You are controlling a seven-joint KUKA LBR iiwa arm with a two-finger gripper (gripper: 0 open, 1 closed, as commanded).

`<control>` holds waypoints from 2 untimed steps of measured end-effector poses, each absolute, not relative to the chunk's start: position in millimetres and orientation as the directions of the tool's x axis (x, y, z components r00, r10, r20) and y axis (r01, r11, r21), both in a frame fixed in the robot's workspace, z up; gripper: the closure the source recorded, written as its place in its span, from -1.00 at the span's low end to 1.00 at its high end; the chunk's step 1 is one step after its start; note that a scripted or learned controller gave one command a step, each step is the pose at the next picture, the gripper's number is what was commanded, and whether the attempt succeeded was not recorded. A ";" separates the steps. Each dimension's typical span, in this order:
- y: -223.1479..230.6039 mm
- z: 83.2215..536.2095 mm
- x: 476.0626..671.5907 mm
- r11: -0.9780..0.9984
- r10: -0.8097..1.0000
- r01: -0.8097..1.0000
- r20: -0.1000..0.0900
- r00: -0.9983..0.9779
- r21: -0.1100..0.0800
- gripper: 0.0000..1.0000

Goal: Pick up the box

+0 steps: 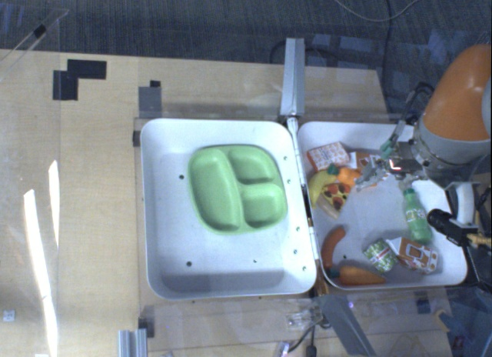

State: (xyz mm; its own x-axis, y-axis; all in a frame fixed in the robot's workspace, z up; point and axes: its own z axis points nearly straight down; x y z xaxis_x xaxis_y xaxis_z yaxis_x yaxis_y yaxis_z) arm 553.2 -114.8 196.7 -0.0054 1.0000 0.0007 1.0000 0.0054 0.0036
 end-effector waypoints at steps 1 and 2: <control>-153.9 88.9 517.0 0.002 1.000 1.000 -0.002 -0.002 0.011 -1.00; -152.2 89.2 491.8 0.086 0.996 0.996 -0.004 -0.086 0.016 -1.00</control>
